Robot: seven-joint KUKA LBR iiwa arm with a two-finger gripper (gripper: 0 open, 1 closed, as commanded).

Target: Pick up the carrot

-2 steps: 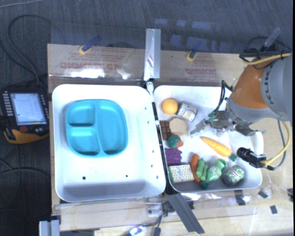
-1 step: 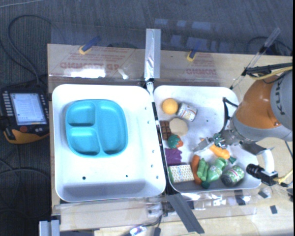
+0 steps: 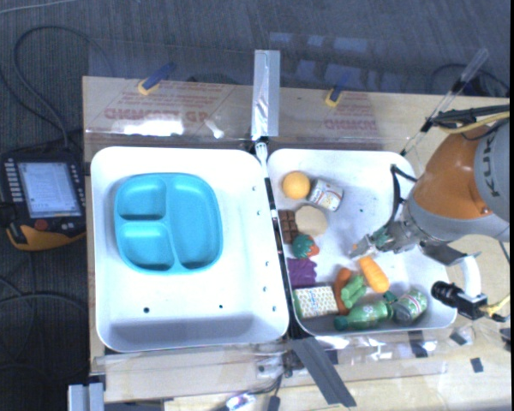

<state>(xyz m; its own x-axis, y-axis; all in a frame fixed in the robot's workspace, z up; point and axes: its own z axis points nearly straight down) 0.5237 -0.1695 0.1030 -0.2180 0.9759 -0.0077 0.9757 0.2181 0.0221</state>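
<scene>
- The carrot [image 3: 374,274] lies in the right bin [image 3: 360,163], toward its near right part, tilted, orange and stubby.
- The gripper [image 3: 371,241] is in the same bin, just beyond the carrot on its far side; whether it is wide or narrow I cannot tell, and the carrot is not seen between its tips.
- The arm [image 3: 463,187] comes in from the right, its orange band over the bin's right rim.
- Just left of the carrot are a small red piece [image 3: 343,276] and a green vegetable [image 3: 354,291].
- Near the bin's near wall lie a green bottle [image 3: 362,316] and a can [image 3: 411,305].
- Farther off sit an orange ball [image 3: 295,185] and a small jar [image 3: 325,197], side by side.
- The left bin [image 3: 103,255] holds a blue divided tray [image 3: 167,221].
- A pendant [image 3: 38,197] lies on the floor left of the desk [image 3: 111,110].
</scene>
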